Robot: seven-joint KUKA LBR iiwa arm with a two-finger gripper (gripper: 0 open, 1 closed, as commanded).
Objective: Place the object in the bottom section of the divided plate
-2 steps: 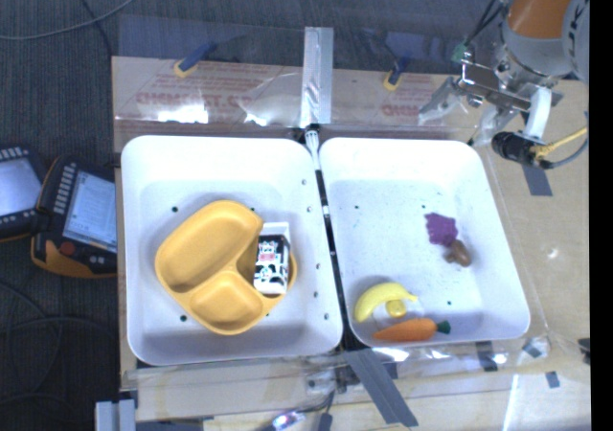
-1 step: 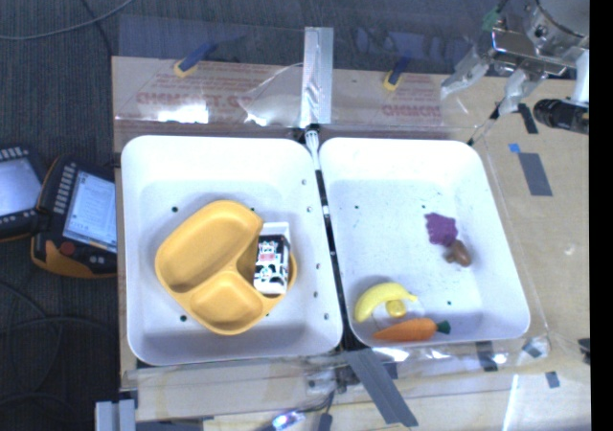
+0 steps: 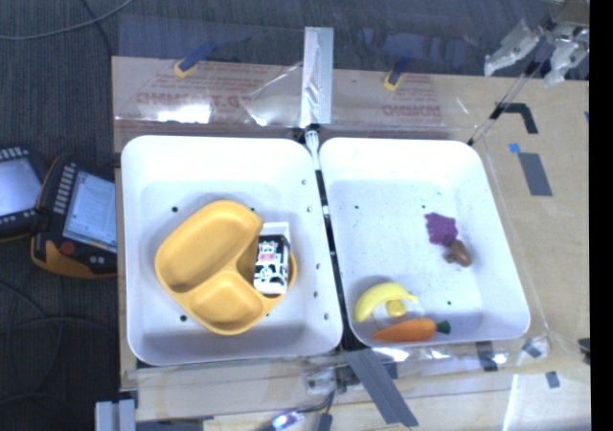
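A yellow divided plate (image 3: 206, 252) lies in the left bin (image 3: 144, 190). A small white carton with black cow patches (image 3: 271, 264) rests on the plate's right side, just above and to the right of the plate's bottom section (image 3: 225, 302). My gripper (image 3: 538, 54) hangs at the top right corner of the view, beyond the far corner of the right bin (image 3: 498, 228) and well away from the plate. Its two pale fingers are spread apart and nothing sits between them.
The right bin holds a purple lump (image 3: 441, 226), a small brown piece (image 3: 460, 253), a yellow banana (image 3: 383, 302) and an orange carrot (image 3: 407, 329) near its front wall. A ridge (image 3: 326, 228) divides the bins. A handheld pendant (image 3: 72, 218) lies left of the bench.
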